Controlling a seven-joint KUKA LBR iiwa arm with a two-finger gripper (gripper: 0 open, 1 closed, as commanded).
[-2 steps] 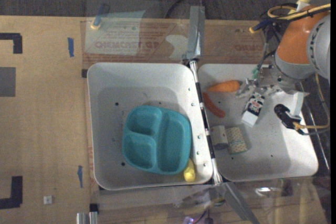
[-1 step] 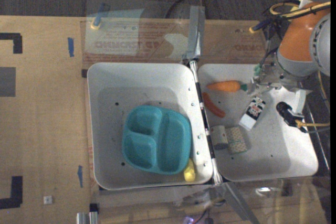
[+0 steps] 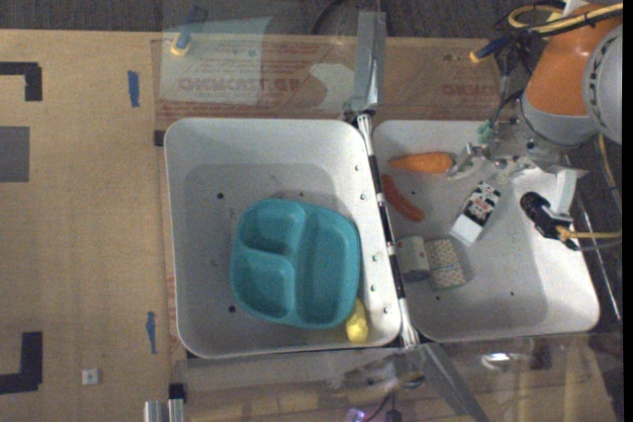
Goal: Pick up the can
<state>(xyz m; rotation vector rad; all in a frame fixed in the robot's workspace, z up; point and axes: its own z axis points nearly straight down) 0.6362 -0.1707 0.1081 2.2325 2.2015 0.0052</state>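
can [image 3: 436,263] on its side, right bin [image 3: 554,301]

The grey arm with its orange band [image 3: 569,79] is cut off by the right edge, so its upper links are out of frame. Its two-finger gripper [image 3: 495,158] is a blurred metallic cluster; whether the fingers are parted or closed cannot be told. The small white carton with dark print [image 3: 477,211] lies partly under that cluster, its lettering too small to read. The squat patterned can [image 3: 445,264] is fuzzy, its label illegible. The small yellow object [image 3: 357,323] is half tucked under the rim of the teal divided plastic tray [image 3: 295,262], its shape unclear.
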